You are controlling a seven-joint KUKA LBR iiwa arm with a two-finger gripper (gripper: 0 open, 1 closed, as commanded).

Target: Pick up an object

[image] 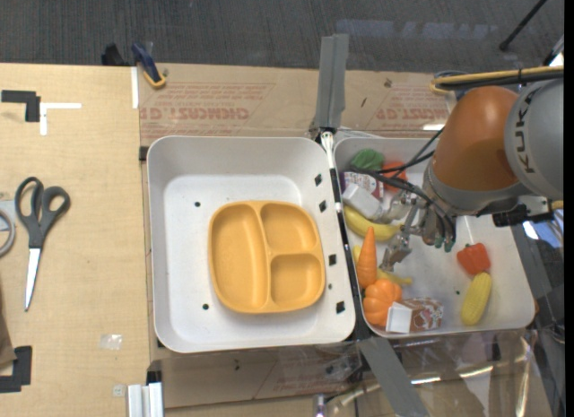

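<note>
Orange pumpkin (pixel 380 299) and a wrapped packet (pixel 420 314) lie nearest in the right bin (pixel 516 312), with a corn cob (pixel 475 298), a carrot (pixel 367 256), a red pepper (pixel 473 257), then a banana (pixel 368 225) and something green (pixel 366 160) farther back. Nothing looks lifted yet, so I'd judge the pick is barely begun. The tool (pixel 403 243) hangs low over the bin's middle, near the banana and carrot; I cannot tell its state. The left bin (pixel 170 254) holds a yellow divided tray (pixel 266 256). Scissors (pixel 38 222) lie on the surface (pixel 72 317).
</note>
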